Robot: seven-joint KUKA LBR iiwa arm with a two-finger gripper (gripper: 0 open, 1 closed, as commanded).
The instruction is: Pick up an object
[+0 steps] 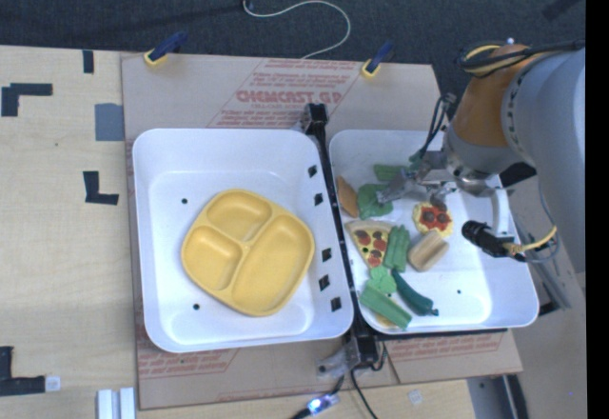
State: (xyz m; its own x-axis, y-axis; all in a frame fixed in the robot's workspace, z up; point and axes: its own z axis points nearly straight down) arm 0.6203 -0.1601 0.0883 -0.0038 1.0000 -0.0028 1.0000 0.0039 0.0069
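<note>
1 yellow plate (249, 250) left bin (157, 217); 2 pizza slices (369, 240); fingers (395, 189) state unclear.

— How is the light behaving here?

— It is falling evenly from overhead; the two white bins (157, 217) are glowing bright, nearly washing out along their rims, while the dark floor at the top is staying dim and grainy.

— Any shadows?

— Soft ones only. The yellow plate (249, 250) is casting a faint shade onto the bin floor on its lower side, and the arm (533, 122) is darkening the right bin a little beneath it.

— And sharpness?

— The worktop (57, 141) is reading fairly crisp, but the small food pieces are looking soft, and the arm's near surface is blurring toward the right.
</note>
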